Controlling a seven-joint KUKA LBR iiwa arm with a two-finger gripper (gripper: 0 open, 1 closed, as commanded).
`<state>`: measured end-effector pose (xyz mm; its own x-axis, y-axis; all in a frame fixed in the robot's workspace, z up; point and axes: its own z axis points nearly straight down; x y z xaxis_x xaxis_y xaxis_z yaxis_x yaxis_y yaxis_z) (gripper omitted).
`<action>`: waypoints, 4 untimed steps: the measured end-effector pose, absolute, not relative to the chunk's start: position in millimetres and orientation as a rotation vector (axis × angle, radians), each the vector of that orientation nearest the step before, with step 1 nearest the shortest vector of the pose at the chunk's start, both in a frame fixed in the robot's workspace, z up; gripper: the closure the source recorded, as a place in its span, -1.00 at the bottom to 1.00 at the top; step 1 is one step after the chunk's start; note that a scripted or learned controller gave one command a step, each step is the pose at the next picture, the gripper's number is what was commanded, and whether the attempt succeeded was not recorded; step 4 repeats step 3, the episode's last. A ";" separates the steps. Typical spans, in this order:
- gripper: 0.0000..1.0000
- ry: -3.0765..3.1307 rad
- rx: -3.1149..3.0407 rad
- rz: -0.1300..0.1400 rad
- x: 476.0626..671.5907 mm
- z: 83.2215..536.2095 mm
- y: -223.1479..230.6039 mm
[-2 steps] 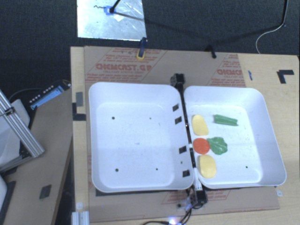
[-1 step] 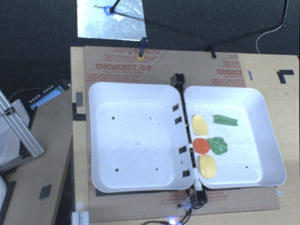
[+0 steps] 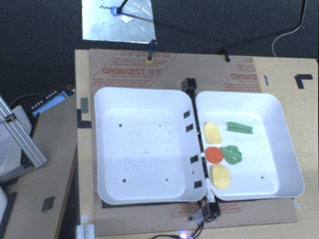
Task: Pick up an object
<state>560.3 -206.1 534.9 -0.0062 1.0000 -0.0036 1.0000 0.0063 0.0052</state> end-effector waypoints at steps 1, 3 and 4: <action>1.00 2.226 2.214 0.003 520.1 535.8 -176.0; 1.00 2.221 2.216 0.002 554.8 534.5 -161.3; 1.00 2.221 2.216 0.002 554.8 534.5 -161.3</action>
